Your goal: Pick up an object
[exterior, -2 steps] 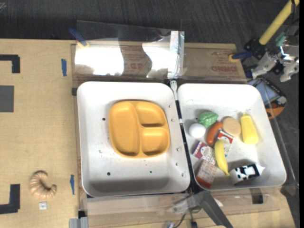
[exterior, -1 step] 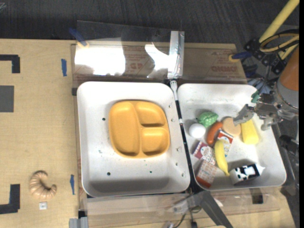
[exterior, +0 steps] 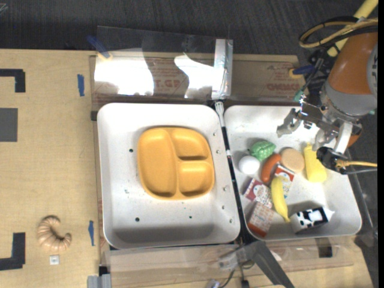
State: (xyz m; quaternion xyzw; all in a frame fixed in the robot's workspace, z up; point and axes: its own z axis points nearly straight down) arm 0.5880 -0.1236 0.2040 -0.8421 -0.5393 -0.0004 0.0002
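1. Banana (exterior: 278, 198) lies in the right bin (exterior: 354, 218), long axis running near to far.
2. Gripper (exterior: 312, 128) hovers above the bin's far side; its opening cannot be told.
3. Banana sits down-left of the gripper, among other toys.

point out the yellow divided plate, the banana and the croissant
yellow divided plate (exterior: 161, 161), camera view, floor of its large left compartment
banana (exterior: 279, 200), camera view, middle of its curved body
croissant (exterior: 54, 233), camera view, middle of its ridged back
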